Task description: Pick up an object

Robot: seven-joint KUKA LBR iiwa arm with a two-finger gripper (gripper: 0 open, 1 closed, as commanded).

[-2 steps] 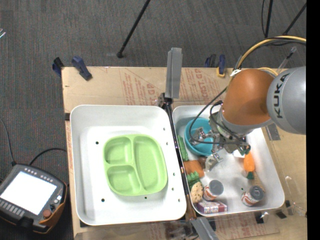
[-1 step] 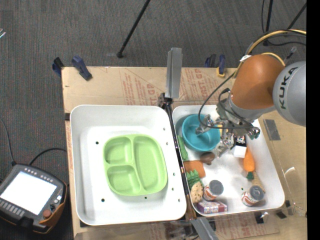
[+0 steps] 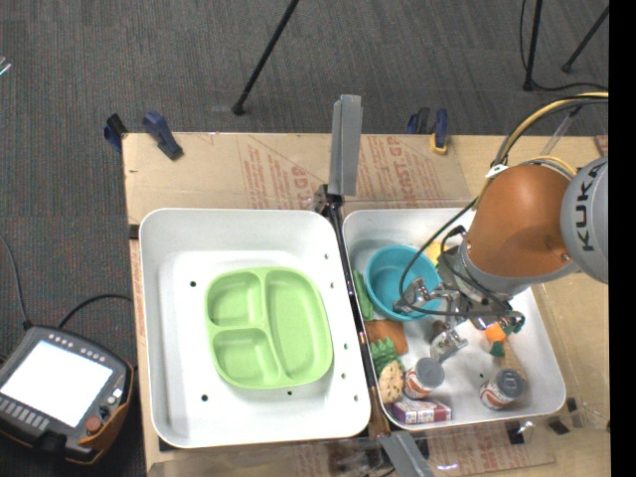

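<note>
Teal bowl [image 3: 391, 272] sits in the right bin [image 3: 552, 361], toward that bin's far left corner, partly covered by the arm's cabling. Other small things are scattered over the near half of the same bin: an orange-brown item [image 3: 386, 337] just near of the bowl; a speckled tan piece [image 3: 390, 379] nearer still against the bin's left wall; a small boxed item with red print [image 3: 421, 412] along the near wall; a grey round-headed piece [image 3: 429, 373] between the boxed item and the bowl; a small can or jar [image 3: 497, 391] toward the near right corner; and a small orange-and-green item [image 3: 496, 336] right of the bowl. A strip of green lies along the bin's left wall beside the bowl. The gripper [image 3: 449, 338] hangs low over the middle of the right bin, just right of and nearer than the bowl, its metal parts reaching down toward the grey round-headed piece. Whether the jaws are apart, together, or on anything: cannot tell, as the wrist and cables hide too much. The orange band [image 3: 517, 222] of the arm bulks over the bin's far right part, with the grey link going off right. The left bin [image 3: 164, 266] lies wall to wall with the right bin and holds a light green divided plate [image 3: 268, 326] with three compartments, lying flat at its centre. Both bins rest on a cardboard-covered bench [image 3: 248, 172]. Blue clamps [image 3: 159, 132] grip the bench's far edge. A handheld pendant with a pale screen [image 3: 60, 391] lies on the dark carpet, left of the left bin.
</note>
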